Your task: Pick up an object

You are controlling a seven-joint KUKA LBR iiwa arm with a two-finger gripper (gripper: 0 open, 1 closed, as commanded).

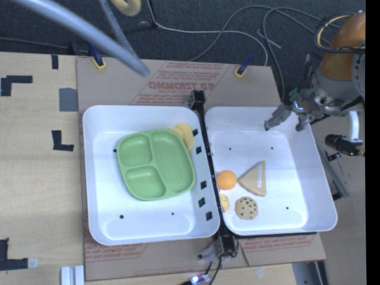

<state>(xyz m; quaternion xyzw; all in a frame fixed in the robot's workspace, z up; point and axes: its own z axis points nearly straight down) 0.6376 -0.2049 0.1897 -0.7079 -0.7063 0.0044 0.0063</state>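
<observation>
Two-finger claw (287,119): fingers spread apart, nothing between them, over right white bin (309,177).
Orange ball (226,179): below-left of claw, beside tan wedge (255,179).
Round speckled cookie (246,208): farther below.

Even, fairly bright overhead light washes the two white bins (101,159) nearly featureless with faint shadows along their walls — the grey tube (71,19) at eleven o'clock is blurred, and detail is soft throughout.
</observation>
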